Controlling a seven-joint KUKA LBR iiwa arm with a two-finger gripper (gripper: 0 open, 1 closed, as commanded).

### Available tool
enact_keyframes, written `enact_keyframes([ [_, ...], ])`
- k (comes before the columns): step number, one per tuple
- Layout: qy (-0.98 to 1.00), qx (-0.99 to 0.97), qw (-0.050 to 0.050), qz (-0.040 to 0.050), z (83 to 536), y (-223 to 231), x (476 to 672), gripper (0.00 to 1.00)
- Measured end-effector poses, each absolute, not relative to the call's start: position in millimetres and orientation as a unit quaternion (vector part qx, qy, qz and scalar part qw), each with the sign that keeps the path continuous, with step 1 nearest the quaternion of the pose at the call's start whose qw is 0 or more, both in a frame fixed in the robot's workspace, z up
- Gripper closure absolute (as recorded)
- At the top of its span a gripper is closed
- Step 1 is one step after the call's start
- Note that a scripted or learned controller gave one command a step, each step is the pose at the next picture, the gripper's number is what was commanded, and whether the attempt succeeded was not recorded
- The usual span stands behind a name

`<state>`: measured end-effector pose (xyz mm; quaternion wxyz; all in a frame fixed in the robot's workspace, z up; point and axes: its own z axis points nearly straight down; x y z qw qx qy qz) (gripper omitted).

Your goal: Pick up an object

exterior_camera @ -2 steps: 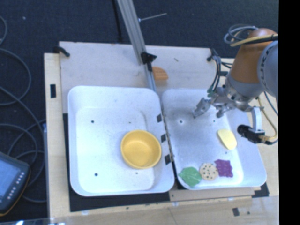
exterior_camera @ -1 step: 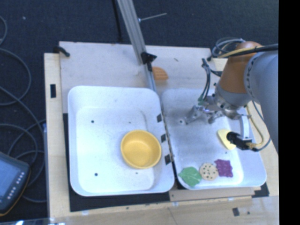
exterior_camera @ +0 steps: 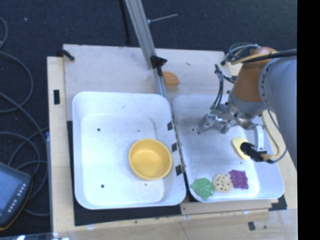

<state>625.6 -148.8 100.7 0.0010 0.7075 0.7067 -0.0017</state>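
Objects for picking lie along the near edge of the right bin [exterior_camera: 186,109]: a green piece [exterior_camera: 202,187], a speckled cookie [exterior_camera: 222,182], a purple piece [exterior_camera: 238,179]. Farther back, a yellow piece [exterior_camera: 240,147]. The gripper [exterior_camera: 214,122] hovers farther back; whether its fingers are apart, I cannot tell. I judge it is the approach step; next it must descend over one piece.

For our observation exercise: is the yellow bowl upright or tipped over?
Upright: the yellow bowl shows its round open mouth and inside, sitting in the left bin.
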Motion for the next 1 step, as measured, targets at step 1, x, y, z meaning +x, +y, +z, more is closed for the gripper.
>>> enact_keyframes([
  [1, 0.706, 0.708, 0.002, 0.0002, 112.8, -149.3, 626.7, 1.00],
])
